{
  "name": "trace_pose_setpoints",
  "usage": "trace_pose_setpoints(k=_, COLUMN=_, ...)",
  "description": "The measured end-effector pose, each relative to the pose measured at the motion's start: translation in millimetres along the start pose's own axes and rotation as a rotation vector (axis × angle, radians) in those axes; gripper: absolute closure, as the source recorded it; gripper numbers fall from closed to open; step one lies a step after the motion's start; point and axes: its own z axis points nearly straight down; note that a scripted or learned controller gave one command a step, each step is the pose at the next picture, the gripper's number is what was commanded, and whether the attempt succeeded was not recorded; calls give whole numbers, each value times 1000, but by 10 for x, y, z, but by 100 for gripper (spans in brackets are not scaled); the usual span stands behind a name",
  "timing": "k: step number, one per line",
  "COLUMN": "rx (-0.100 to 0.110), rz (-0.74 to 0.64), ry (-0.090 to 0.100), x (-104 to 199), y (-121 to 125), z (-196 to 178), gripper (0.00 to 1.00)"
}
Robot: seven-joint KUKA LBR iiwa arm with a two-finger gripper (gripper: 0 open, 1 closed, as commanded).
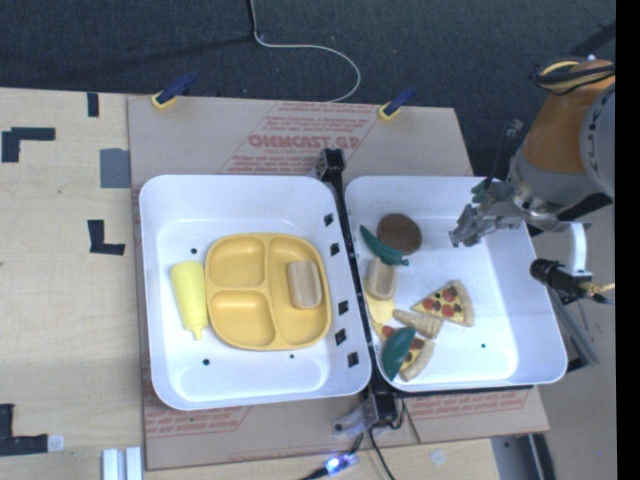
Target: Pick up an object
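The grey arm with its orange band enters from the right and bends down toward the right bin. Its gripper hangs over the upper right part of that bin, pointing down and to the left; whether it is spread or pressed together cannot be told from this angle, and nothing is seen pinched in it.

Right bin: a brown round patty lies near the upper left, apart from the gripper. Below it lie a green pepper, a tan cylinder, a pizza slice near the middle, and a small heap with a second green piece against the left wall.

Left bin: a yellow divided plate sits in the centre, with a beige roll in its right compartment. A yellow bottle lies just beside the plate's left edge.

Both bins rest side by side on a cardboard sheet printed with red lettering, held by two blue-and-yellow clamps at its far edge. The sheet lies on a pale wooden bench marked with dark tape. Beyond is dark carpet, crossed by a white cable.
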Motion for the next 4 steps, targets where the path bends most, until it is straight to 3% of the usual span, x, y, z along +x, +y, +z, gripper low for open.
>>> trace_pose_setpoints(k=1, rx=1, rz=1, ry=0, x=-48, y=-27, z=-446, gripper=100)
trace_pose_setpoints(k=2, rx=3, rz=0, ry=1, x=-45, y=-21, z=-663, gripper=100)
trace_pose_setpoints(k=3, rx=7, rz=-4, ry=3, x=468, y=-66, z=-552, gripper=100)
trace_pose_setpoints(k=4, rx=6, rz=-6, ry=3, x=1046, y=-147, z=-703, gripper=100)
